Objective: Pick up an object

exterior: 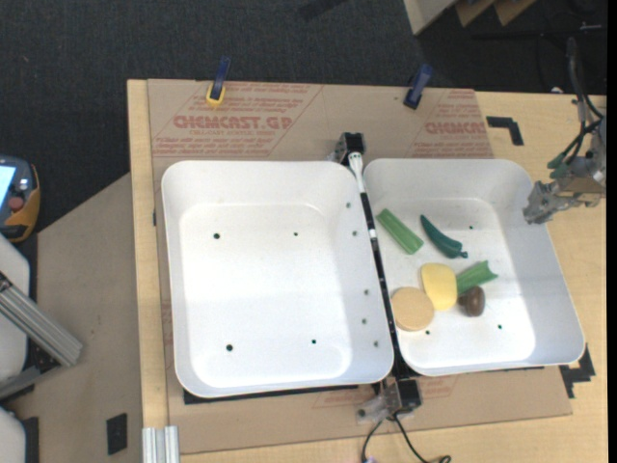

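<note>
Since my grey metal gripper hovers over the right white plastic bin's outer wall, open or closed I cannot tell, the dark green curved pod lies slantwise toward that bin's middle.

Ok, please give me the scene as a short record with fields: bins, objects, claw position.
left bin: white, shallow
right bin: white, holds all the objects
objects: light green strip; dark green pepper; yellow piece; tan disc, touching the yellow piece; brown ball; green leaf piece
claw: over the right bin's right rim, apart from the objects
</note>
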